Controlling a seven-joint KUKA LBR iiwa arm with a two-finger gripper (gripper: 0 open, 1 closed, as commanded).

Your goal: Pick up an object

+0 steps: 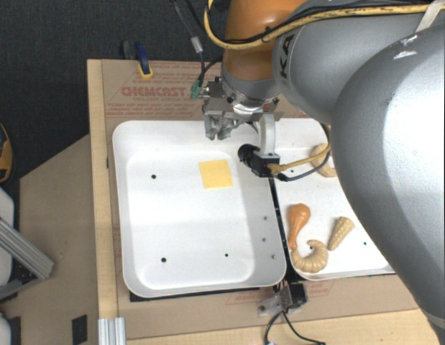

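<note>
A flat yellow square piece lies in the left bin, toward its upper middle. My gripper hangs over the far edge of that bin, just above and behind the yellow square, with its short fingers pointing down and nothing visible between them. In the right bin lie an orange carrot-like piece, a tan curled croissant-like piece and a small tan cone. Another tan piece lies partly under the arm.
The big grey arm covers most of the right bin's far half. A black fitting with a cable hangs near the divider between the bins. The bins rest on a cardboard sheet.
</note>
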